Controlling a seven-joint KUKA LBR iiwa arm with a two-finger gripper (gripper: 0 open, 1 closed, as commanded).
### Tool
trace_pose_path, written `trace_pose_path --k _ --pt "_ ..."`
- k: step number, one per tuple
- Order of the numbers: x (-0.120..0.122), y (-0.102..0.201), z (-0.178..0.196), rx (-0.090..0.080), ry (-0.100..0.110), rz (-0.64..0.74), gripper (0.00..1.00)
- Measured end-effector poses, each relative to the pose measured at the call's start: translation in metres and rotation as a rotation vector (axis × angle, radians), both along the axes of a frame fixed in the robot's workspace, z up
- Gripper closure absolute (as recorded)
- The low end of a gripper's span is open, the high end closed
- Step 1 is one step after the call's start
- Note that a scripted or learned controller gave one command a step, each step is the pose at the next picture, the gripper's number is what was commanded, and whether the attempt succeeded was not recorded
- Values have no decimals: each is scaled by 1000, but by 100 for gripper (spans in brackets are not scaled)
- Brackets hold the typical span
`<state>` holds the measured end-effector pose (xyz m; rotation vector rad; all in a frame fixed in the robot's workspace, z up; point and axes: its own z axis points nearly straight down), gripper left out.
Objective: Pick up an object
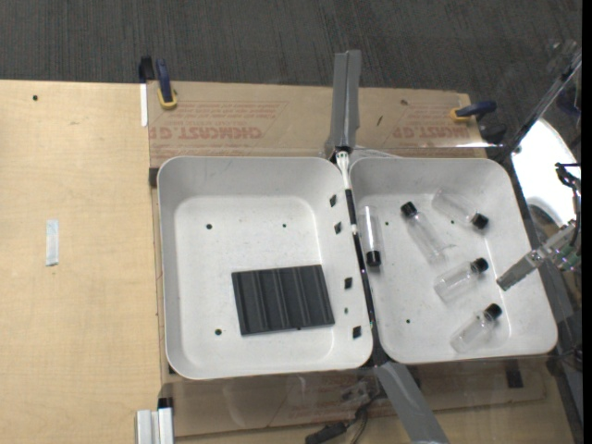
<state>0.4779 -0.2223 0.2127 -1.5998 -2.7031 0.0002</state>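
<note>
the left bin (185,202) holds a ribbed black tray (281,300). the right bin (495,178) holds five clear vials with black caps (421,229). my gripper (518,271) sits at that bin's right rim, beside the vials; fingers' state i cannot tell.

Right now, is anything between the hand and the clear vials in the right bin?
Nothing visible. The hand sits at the right bin's right edge, and the nearest vial lies just to its left across bare bin floor. The black ribbed block is away in the left bin.
</note>
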Motion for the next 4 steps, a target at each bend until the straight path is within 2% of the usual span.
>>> trace_pose_path --k 1,2,3,4 --pt "1 25 -19 0 -2 366 0" --pt "1 0 61 -1 -3 567 0" --pt "1 1 -13 0 -2 629 0" --pt "1 14 -23 0 -3 977 0"
